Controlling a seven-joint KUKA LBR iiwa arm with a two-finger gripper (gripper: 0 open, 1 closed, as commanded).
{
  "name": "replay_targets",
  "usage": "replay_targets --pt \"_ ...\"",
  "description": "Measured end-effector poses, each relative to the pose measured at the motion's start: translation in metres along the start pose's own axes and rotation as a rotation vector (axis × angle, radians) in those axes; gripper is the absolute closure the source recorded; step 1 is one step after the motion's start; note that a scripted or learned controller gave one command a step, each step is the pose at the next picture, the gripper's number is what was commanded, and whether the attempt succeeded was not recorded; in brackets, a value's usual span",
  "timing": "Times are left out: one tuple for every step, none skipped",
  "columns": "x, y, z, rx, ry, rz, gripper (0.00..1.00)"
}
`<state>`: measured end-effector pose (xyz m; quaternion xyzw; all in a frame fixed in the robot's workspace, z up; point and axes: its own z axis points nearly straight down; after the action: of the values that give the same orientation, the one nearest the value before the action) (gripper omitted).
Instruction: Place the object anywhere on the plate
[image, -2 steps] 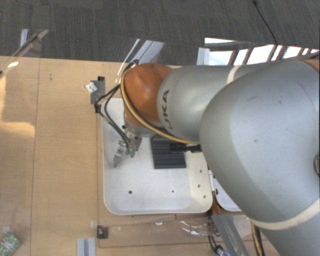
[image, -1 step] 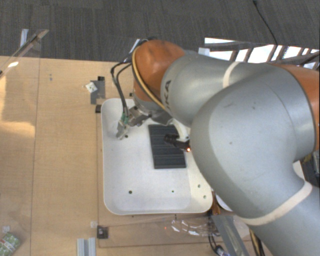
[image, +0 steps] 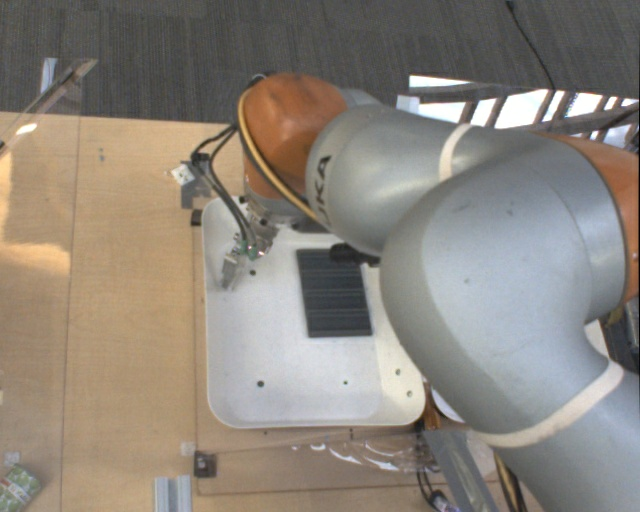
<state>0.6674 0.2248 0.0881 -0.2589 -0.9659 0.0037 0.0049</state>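
Observation:
A dark grey ribbed rectangular object (image: 335, 292) lies flat in the middle of the left white bin (image: 290, 400). My gripper (image: 237, 262) hangs over the bin's upper left part, a short way left of the object and apart from it. Nothing is seen held in it. The orange band (image: 285, 125) and grey wrist sit just above it. A sliver of white curved rim (image: 447, 407), possibly the plate, peeks out under the arm at the bin's lower right corner; the arm hides whatever else is there.
The bulky grey arm (image: 480, 280) covers the right half of the view and the right bin. Bare wooden bench (image: 100, 300) stretches to the left. A small grey bracket (image: 187, 180) sits at the bin's upper left corner.

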Motion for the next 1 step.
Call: replay_targets --pt "0.0799 -0.0409 -0.0017 -0.015 -0.018 0.182 0.00"
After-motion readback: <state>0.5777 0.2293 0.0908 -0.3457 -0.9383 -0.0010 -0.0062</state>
